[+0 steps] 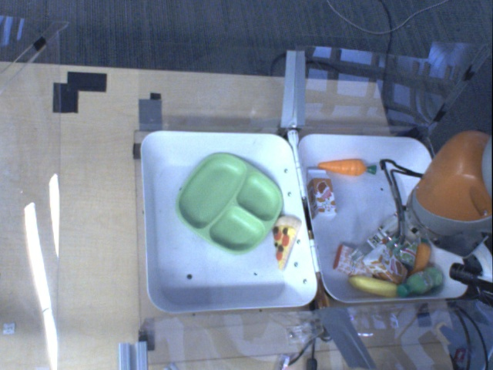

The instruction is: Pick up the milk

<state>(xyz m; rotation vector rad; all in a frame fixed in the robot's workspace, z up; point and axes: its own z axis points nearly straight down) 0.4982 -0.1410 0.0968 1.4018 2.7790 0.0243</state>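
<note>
The milk [322, 196] is a small white carton with red-brown print. It lies in the right bin [350, 295] against its left wall, just below the carrot [343, 166]. My gripper [391, 242] hangs low over the front right of that bin, among a pile of food items, under the orange band of the arm [461, 177]. It is well to the right of the milk and a little nearer the front, apart from it. A wrinkled snack packet [360, 260] lies right under the gripper.
A banana [373, 286], a green vegetable [420, 282] and an orange item [421, 254] crowd the right bin's front corner. The left bin [166, 284] holds a green divided plate [229, 201] and a pizza slice [285, 240] by its right wall.
</note>
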